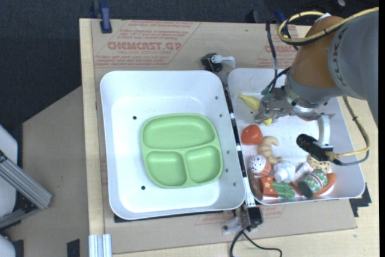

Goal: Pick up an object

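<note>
My gripper [269, 109] reaches down into the right bin [349, 129], near its back left part. A yellow banana-shaped toy [248, 100] lies just left of it, touching or nearly touching. A small yellow piece [266, 122] shows right under the gripper. A red tomato [252, 133] sits a little in front of it, with a tan curved piece [269, 144] beside that. I cannot make out anything held.
A heap of small toys fills the right bin's front: a white dotted ball [257, 164], a green piece [285, 191], a dark can [313, 182]. The left bin [120, 99] holds a green divided plate [180, 149]. A cardboard sheet [144, 45] lies behind.
</note>
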### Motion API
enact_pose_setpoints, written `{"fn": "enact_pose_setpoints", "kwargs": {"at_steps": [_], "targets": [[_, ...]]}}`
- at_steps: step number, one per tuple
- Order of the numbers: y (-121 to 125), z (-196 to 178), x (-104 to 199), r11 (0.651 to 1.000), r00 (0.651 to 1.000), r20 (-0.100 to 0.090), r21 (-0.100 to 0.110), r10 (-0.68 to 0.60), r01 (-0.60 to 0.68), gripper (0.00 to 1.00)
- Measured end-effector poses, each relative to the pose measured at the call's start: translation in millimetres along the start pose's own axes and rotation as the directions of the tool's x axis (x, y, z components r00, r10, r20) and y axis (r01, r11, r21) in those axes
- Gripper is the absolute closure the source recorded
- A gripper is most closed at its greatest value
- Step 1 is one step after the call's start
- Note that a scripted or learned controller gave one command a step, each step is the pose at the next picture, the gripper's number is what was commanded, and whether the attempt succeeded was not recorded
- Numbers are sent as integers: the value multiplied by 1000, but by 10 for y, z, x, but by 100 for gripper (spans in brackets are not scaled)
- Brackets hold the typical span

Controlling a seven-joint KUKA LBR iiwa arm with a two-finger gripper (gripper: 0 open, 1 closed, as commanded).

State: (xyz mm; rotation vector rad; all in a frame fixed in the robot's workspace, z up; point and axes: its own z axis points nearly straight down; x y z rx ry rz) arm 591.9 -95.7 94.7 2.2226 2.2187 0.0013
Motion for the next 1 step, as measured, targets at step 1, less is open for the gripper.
{"fn": "enact_pose_setpoints", "kwargs": {"at_steps": [1], "targets": [[-48,-956,695,1000,1000,-2,-6,-9,9,100]]}}
